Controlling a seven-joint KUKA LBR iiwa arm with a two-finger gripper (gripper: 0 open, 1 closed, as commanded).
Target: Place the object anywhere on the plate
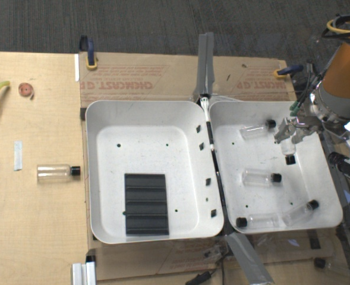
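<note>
**Vial under the hand, plate waiting in the other bin**

I see the hand (289,134) over the far right part of the right bin (246,153), below the orange band (347,70) of the arm. Just under it there is a small clear vial (289,153), with its black cap pointing to the near side. I cannot tell if the hand is clenched on this vial or released above it, because the metal parts and the glass run together in this view. The vial may also be lying on the bin floor.

The plate (145,203) lies in the near part of the left bin (109,159). It is a flat rectangle, matt black, with ridges running across it from left to right.

In my judgement, the step in hand is to secure the vial. I would grip the body across its width, not the cap, since smooth round glass will probably slip or roll. After a straight lift, I would check that the vial really comes up before crossing the two bin walls in the middle. I would also set it down low and along the ridges, so the grooves stop it from rolling.

Four similar vials (259,177) lie apart in the same bin, clear with black caps, against glossy white plastic.
</note>
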